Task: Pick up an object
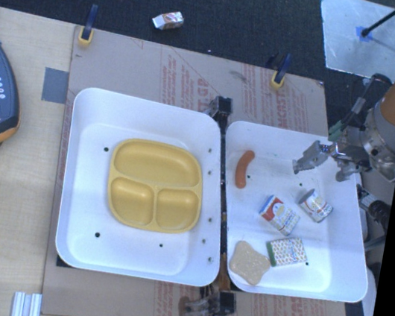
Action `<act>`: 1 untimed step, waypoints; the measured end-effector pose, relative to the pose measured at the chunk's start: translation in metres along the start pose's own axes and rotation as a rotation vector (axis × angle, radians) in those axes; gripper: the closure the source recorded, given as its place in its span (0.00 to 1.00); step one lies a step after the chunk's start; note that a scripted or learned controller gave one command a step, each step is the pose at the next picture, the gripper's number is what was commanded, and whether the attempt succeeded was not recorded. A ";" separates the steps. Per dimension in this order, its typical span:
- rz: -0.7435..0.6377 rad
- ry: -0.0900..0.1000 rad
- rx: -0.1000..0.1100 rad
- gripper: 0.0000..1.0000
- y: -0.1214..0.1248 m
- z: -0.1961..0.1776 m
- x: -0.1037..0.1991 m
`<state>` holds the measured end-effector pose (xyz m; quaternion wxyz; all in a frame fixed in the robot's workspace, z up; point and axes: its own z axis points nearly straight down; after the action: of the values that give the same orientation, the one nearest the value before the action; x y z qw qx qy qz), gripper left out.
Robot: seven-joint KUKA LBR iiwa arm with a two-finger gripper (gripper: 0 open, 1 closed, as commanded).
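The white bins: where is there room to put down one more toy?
Left bin: bare floor rings the yellow divided plate. Right bin: free patch at the far side between the sausage and the pincer. Crowded near the cartons, can and bread slice.

Five small things lie in the right bin, all below or left of the jaws. A small can lies on its side nearest, just under them. A carton lies flat lower left, a green-patterned packet beyond, a bread slice farthest. A sausage lies well left.
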<state>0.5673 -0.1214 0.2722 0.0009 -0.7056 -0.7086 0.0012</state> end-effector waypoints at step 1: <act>-0.001 -0.001 0.004 0.00 0.051 0.081 0.022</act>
<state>0.6181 -0.0990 0.1915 0.0018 -0.7052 -0.7090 0.0028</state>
